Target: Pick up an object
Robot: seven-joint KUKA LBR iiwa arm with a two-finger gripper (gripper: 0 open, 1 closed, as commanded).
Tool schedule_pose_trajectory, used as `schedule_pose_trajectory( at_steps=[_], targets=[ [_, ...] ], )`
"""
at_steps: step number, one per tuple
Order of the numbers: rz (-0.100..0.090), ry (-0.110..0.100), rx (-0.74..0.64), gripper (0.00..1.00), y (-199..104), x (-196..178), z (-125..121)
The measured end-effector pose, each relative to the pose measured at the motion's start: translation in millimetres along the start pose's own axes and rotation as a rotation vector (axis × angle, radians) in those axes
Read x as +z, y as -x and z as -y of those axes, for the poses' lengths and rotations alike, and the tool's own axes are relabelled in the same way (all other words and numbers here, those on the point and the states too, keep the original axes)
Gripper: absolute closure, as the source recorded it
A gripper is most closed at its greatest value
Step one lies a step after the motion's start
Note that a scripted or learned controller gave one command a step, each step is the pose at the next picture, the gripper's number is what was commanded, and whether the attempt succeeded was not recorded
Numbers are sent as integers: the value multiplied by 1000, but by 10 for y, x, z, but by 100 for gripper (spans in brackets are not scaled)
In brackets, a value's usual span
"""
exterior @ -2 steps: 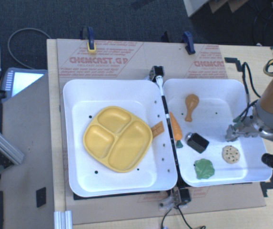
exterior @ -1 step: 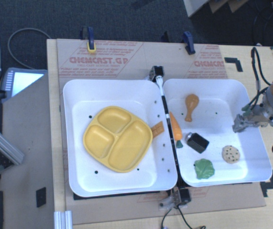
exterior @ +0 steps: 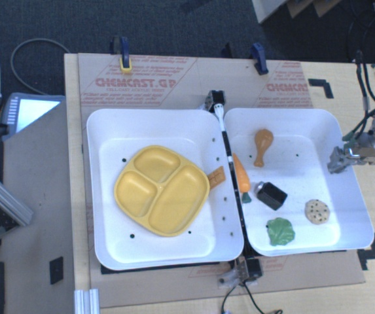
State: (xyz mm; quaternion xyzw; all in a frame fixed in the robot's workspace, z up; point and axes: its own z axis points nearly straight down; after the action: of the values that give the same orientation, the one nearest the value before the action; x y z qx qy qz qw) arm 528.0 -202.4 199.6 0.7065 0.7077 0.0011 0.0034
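The right bin (exterior: 344,195) holds several small toys. A tan drumstick (exterior: 262,145) lies near its back, and an orange carrot (exterior: 241,174) rests along the bin's left wall. A black block (exterior: 271,195) sits in the middle, a green leafy piece (exterior: 280,231) at the front and a speckled cookie (exterior: 317,210) at the front right. My gripper (exterior: 341,158) hangs over the right bin's right rim, apart from every toy; the cookie is the nearest one, below and to its left.
The left bin (exterior: 102,175) carries a yellow divided plate (exterior: 162,190) with a small brown piece (exterior: 215,176) at its right edge. Blue clamps (exterior: 124,50) (exterior: 259,56) hold the cardboard at the back. Cables run along the right side.
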Motion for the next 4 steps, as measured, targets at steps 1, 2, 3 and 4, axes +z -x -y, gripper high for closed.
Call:
schedule_pose_trajectory(
  at_steps=[1, 2, 3, 4],
  targets=[
    [1, 2, 0, 100, 6, -540, -20],
    [-5, -8, -2, 100, -440, -437, 73],
    [-6, -7, -5, 100, -974, -514, 111],
    [-5, -8, -3, 100, -1435, -473, 86]
  ],
)
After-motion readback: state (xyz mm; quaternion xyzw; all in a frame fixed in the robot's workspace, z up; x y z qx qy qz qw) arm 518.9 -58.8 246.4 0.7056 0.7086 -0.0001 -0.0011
